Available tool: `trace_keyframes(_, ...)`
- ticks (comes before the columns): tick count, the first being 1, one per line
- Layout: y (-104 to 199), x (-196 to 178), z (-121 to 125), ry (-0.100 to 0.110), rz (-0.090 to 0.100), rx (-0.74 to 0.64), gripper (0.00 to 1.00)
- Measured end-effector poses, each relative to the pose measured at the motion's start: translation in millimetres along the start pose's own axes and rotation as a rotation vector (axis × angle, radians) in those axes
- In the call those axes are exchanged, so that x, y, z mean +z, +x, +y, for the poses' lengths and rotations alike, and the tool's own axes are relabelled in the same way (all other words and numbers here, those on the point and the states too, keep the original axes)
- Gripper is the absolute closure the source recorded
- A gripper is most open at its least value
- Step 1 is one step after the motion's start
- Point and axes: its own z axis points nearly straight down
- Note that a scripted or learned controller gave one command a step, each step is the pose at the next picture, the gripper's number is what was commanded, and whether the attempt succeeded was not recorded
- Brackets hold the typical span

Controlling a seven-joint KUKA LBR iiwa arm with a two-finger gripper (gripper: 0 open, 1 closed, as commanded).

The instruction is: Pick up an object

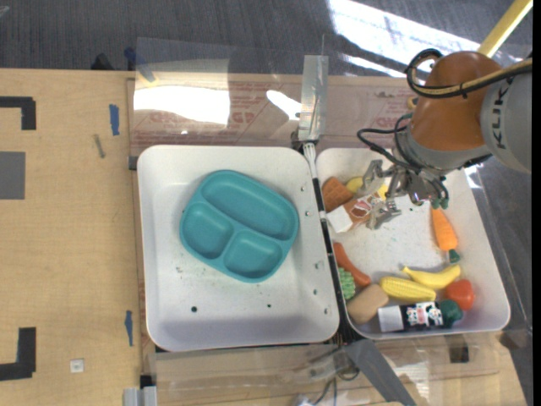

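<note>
- The gripper [396, 194] hangs low over the right bin [490, 252] near its far-left corner; jaw opening cannot be told.
- Toy food crowds that corner, likeliest target the orange piece [336, 193].

In the right bin [486, 252], bare floor lies open at the centre. Toys crowd its rim: a carrot [444, 229] at 3 o'clock, a banana [433, 275], corn cob [407, 290] and bottle [416, 315] at 6, packets [347, 205] at 10. The teal divided plate [239, 224] fills the left bin's [161, 311] middle.

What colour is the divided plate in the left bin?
The divided plate is teal, seen in the camera view.
</note>
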Motion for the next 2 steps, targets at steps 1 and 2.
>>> trace_keyframes(1, 59, 10, -8, -0.003, 0.008, 0.081, 1.0)
trace_keyframes(2, 82, 11, -30, -0.004, 0.007, -0.371, 1.0)
